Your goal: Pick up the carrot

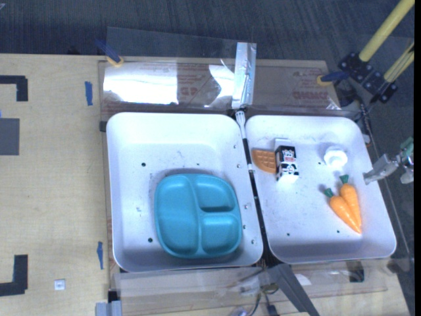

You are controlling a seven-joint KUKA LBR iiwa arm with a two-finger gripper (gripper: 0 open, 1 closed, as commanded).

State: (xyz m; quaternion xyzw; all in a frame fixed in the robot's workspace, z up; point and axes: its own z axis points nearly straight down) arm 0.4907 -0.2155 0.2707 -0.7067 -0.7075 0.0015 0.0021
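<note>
Teal divided plate, three compartments in it, sits lowest in the view, toward the front of the left white bin, and serves as the marker for everything else. To the right of the plate, across the seam where the two bins meet, is the right white bin. The carrot lies in that bin, well to the right of the plate and about level with the plate's middle; it looks like two orange roots pressed side by side, green tops pointing away toward the far side, tips toward the front right corner. Nothing touches it. Right of the plate and a little farther back, just past the seam, lies a flat orange waffle-like piece, and touching its right side stands a small black-and-white carton. Farther right again, behind the carrot, is a small white round object. The gripper is far to the right of the plate, at the right bin's right rim, beside and slightly behind the carrot's tops and apart from them. Whether it is open or closed cannot be told at this size.
</note>
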